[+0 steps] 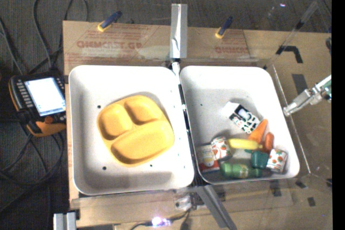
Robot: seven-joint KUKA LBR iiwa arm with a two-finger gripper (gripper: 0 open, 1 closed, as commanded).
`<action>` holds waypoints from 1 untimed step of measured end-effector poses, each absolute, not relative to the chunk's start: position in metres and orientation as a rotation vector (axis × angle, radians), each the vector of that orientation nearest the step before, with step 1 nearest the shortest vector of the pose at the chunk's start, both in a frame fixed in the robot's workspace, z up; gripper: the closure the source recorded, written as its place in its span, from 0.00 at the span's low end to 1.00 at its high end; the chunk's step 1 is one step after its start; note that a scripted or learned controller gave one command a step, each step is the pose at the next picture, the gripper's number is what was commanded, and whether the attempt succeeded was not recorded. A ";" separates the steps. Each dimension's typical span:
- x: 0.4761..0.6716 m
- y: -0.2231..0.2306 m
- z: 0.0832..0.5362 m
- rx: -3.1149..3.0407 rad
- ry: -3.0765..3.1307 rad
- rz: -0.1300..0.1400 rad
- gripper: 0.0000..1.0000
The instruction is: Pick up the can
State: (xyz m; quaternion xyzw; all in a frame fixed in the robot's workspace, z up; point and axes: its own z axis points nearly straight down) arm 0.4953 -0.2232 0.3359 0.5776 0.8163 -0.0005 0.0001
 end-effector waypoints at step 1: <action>0.484 -0.207 0.225 1.816 2.568 -0.002 0.00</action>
